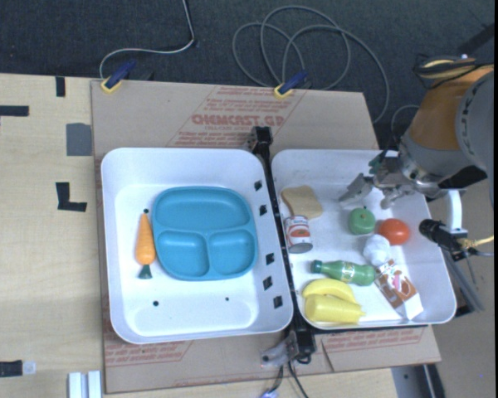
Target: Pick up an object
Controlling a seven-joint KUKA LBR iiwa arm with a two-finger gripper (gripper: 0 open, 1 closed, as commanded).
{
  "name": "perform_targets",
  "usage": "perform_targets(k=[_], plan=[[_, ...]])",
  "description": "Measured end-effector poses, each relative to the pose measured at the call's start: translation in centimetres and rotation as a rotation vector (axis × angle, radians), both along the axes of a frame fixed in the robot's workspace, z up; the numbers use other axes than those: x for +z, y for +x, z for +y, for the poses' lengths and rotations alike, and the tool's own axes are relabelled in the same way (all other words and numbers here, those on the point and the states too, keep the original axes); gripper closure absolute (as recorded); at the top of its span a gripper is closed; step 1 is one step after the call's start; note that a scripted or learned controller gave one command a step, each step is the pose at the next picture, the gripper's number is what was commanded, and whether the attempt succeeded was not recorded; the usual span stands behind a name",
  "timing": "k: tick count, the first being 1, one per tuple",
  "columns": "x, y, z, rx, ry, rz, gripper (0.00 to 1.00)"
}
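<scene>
With its fingers spread over the right bin [445, 305], the gripper [380, 185] hovers just above the green apple [362, 220] (tomato [393, 231] touching nearly); closing could nudge either away.

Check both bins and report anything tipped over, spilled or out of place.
Nothing is spilled or visibly damaged. In the right bin, the green bottle and the small can lie on their sides. In the left bin, the carrot lies beside the blue tray, not on it.
</scene>
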State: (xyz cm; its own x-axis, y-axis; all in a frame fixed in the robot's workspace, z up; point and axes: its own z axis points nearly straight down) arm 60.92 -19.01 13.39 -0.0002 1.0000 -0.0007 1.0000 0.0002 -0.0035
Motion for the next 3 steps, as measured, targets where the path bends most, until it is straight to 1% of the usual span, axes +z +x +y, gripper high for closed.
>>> perform_targets(k=[1, 2, 3], plan=[[-4.7, -1.9, 1.3, 0.000, -0.002, -0.006, 0.00], [-3.6, -1.7, 1.3, 0.000, -0.004, -0.011, 1.00], [-1.4, 4.5, 6.0, 0.002, 0.001, -0.004, 1.00]])
